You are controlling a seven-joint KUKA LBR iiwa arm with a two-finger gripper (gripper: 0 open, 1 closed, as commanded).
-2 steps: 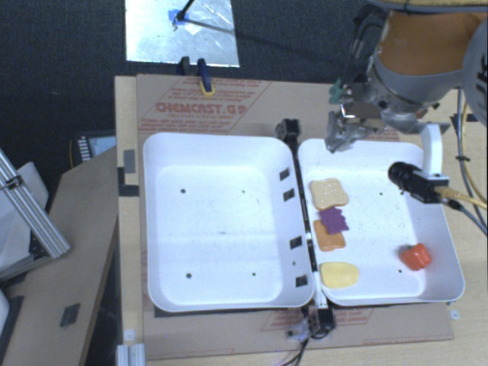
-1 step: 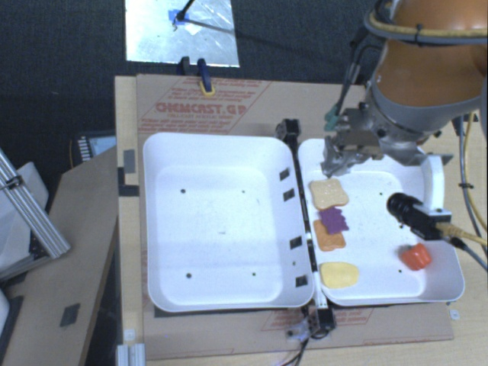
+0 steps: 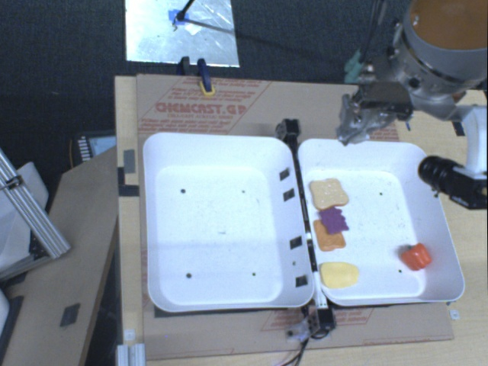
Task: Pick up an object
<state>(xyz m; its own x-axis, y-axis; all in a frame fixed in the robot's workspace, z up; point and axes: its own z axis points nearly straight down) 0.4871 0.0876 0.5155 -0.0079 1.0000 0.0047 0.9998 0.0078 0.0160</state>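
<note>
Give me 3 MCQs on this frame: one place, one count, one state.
1. Which bin holds the items?
A. left bin
B. right bin
C. both

2. How many items lie in that bin?
A. three
B. five
C. seven

3. Where is the gripper?
A. above the far rim of the right bin
B. down among the items
C. over the left bin

Key: 1 B, all lie in the right bin. 2 B: toast, purple piece, orange piece, yellow piece, red piece. 3 A, the gripper sits at the far rim.
</note>
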